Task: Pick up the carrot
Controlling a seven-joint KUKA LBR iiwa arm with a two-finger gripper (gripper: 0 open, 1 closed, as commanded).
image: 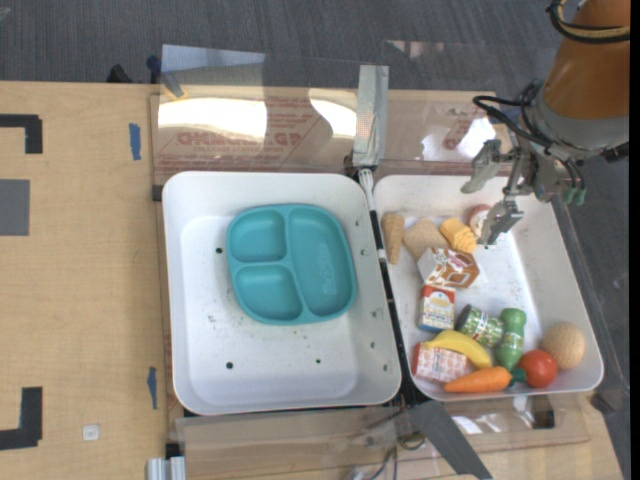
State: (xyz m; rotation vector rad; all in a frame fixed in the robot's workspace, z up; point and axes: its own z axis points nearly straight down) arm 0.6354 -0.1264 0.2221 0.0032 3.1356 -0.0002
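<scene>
Two white bins sit side by side, and we take the right bin (pixel 575 298) as our landmark. The carrot (pixel 478 380) lies on its side at that bin's near edge, wedged under a banana (pixel 462 346), beside a red-and-white packet (pixel 436 362) and just left of a tomato (pixel 539 368). We judge that this crowding leaves little room for fingers on either side of it.

Our gripper (pixel 505 203) hangs over the bin's far end, well apart from the carrot, above a pale bread piece (pixel 424 234) and a yellow corn-like piece (pixel 459 234). Its two fingers stand apart with nothing between them, which suits a descent not yet begun. The orange band (pixel 598 43) of the arm shows beyond the bin's far right corner.

A carton (pixel 440 303) and green can (pixel 482 326) lie mid-bin, between gripper and carrot. A teal divided plate (pixel 291 263) rests in the left bin (pixel 190 298). We judge the pick has not started, and the arm must travel toward the near edge first
</scene>
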